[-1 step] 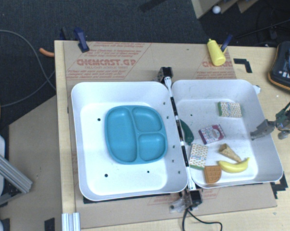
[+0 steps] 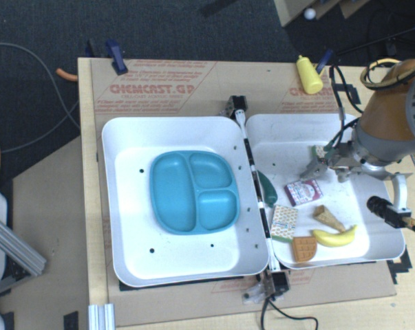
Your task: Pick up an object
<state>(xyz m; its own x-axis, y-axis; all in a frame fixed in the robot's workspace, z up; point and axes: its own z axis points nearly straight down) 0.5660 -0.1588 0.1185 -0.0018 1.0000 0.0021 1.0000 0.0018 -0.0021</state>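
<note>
Dark carpet surrounds a cardboard-topped bench that carries two white bins. Filling the left bin is a blue divided plate. Toward the lower right of the frame, the right bin holds the loose items: a small purple-and-white packet, a yellow banana, a tan wedge, a patterned card and an orange biscuit-like piece. At centre right the hand sits low, just above the packet; whether it is released or clenched I cannot tell. Likely target is the packet: light, flat, probably crinkly and slippery, best pinched across its narrow width. The banana would be firmer, taken mid-curve.
</note>
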